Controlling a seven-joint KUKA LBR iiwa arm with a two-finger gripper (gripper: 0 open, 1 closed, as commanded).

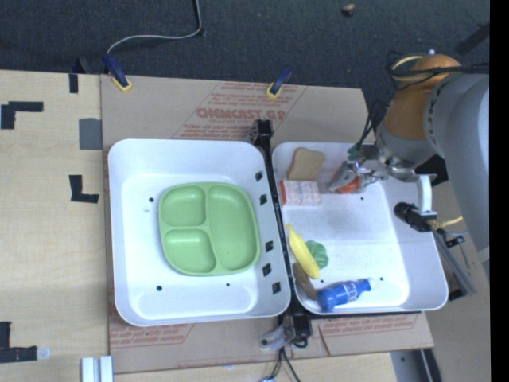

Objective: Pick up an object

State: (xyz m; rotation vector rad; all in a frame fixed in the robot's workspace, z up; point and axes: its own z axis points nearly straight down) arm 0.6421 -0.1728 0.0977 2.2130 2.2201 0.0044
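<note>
The arm (445, 102) enters from 3 o'clock and reaches down over the upper part of the right bin (413, 293). The gripper (355, 175) sits low near that bin's 12 o'clock wall, with something small and orange-red (344, 185) at its tip; whether that is a held object or part of the tool cannot be told, and the jaw state cannot be told either (fingers too small and blurred).

Right bin contents:
- tan block (305, 164) at about 11 o'clock, near the gripper but apart from it
- red-and-white packet (300, 192) just below the block, against the 9 o'clock wall
- yellow banana (302, 251) along the 9 o'clock side, touching a green item (318, 254) on its 3 o'clock side
- blue bottle (342, 293) lying on its side at about 7 o'clock, cap toward 3 o'clock
- brown item (302, 281) between banana and bottle, partly hidden

Left bin (127, 229): one green divided plate (209, 228), roughly central, three compartments.

Both bins rest on cardboard sheet (231, 110), held by yellow clamps (119, 79) at its 12 o'clock edge.
</note>
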